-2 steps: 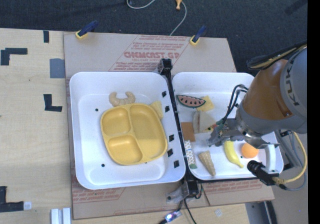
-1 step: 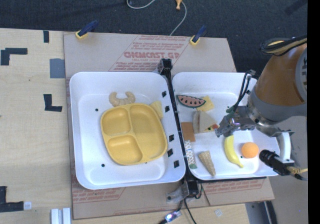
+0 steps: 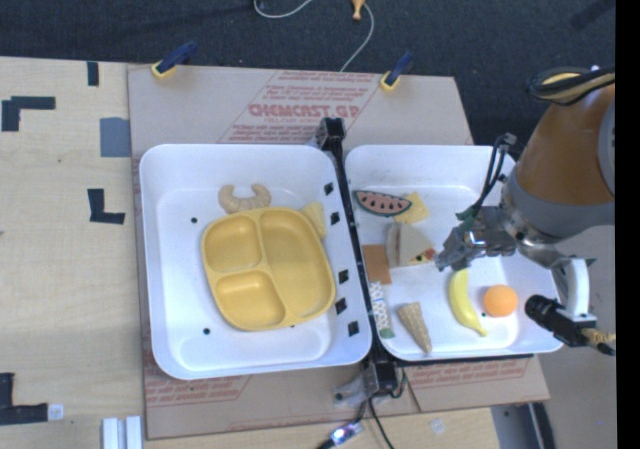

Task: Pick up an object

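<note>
The end effector hangs low over the right bin, reaching in from the right; whether it is spread wide or drawn narrow I cannot tell, and nothing shows held in it. The nearest candidate, I judge, is the banana, lying just below the end effector toward the bin's near edge; its long axis runs roughly from far to near, curving toward the orange ball that touches it on the right. A wedge-shaped piece sits just left of the end effector; the watermelon slice lies farther up and left; the yellow tray sits in the left bin, well apart.
</note>
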`<state>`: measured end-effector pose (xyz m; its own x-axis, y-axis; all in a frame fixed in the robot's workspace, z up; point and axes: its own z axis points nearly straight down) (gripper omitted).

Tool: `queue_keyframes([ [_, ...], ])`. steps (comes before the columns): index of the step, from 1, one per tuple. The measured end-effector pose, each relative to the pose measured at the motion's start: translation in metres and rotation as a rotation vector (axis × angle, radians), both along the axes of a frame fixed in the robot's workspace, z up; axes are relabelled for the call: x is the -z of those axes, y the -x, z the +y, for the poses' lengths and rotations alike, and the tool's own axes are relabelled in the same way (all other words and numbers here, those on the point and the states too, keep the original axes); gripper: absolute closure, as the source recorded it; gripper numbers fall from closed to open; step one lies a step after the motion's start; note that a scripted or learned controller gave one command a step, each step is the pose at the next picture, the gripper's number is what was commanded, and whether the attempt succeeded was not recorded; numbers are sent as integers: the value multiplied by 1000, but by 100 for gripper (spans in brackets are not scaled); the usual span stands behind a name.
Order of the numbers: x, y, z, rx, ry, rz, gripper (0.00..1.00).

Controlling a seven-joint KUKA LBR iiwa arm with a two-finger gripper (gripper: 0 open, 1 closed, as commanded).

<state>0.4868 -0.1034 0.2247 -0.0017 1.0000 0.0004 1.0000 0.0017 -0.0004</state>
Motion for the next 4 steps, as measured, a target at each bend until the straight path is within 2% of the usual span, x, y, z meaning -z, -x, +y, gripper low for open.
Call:
queue_keyframes([
  [1,4,1,53,-4,0,2,100],
  [3,-3,-34,157,-5,-1,0,100],
  [4,6,-19,165,0,2,4,100],
])
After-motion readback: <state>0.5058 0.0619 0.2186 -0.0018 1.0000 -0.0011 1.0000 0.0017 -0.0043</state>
